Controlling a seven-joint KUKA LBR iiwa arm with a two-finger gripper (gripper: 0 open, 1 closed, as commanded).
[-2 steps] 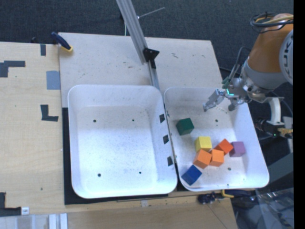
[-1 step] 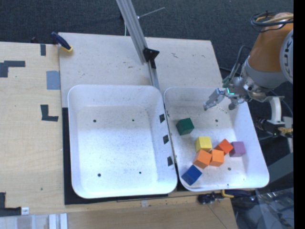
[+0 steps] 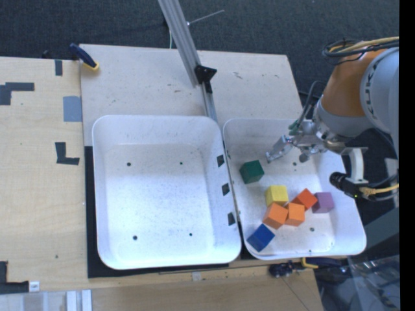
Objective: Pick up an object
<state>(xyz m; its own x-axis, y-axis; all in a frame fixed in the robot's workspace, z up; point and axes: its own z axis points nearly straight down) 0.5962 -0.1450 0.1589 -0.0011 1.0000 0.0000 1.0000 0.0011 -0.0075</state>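
Above the right bin (image 3: 337,241) — metal gripper (image 3: 277,151) near matte green cube (image 3: 252,171).

Seven small blocks lay loose on the floor of the right bin (image 3: 337,241), which served as the landmark for all of them. A dark green cube (image 3: 252,171) sat alone toward the bin's left wall, slightly turned, apart from the others. Nearer the bin's middle a yellow cube (image 3: 277,194) rested just above an orange block (image 3: 277,215), which touched a second orange block (image 3: 296,214) to its right. A red-orange block (image 3: 307,199) lay tilted just above that one, with a pale purple block (image 3: 323,202) close on its right, toward the bin's right side. A blue cube (image 3: 261,237) sat at the bin's lower left corner, turned diagonally.
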